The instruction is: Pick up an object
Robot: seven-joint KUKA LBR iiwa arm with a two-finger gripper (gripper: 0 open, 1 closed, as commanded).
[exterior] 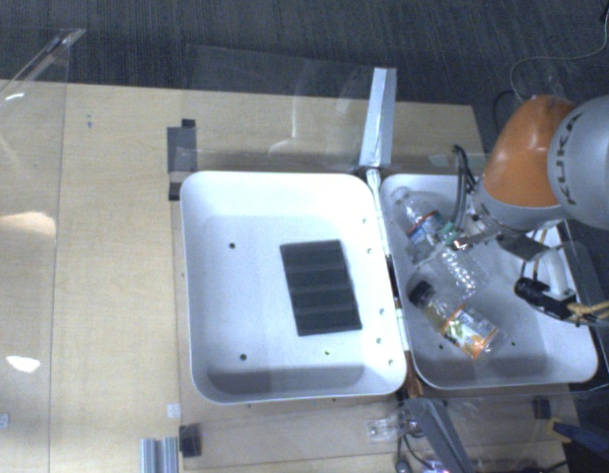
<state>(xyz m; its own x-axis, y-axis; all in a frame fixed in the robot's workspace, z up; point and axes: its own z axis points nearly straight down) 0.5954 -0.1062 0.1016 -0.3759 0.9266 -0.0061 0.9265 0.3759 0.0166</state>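
— Where are the bottles?
— Two clear plastic bottles (438, 264) lie in the right bin (571, 358), at the right of the frame.
— And the end effector (460, 236)?
— Right above them. Open or closed, I cannot tell.

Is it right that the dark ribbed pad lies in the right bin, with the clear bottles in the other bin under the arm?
Not quite. The camera view shows the pad in the left bin, not the right one. The bottles lie in the right bin, where the arm reaches in above them.
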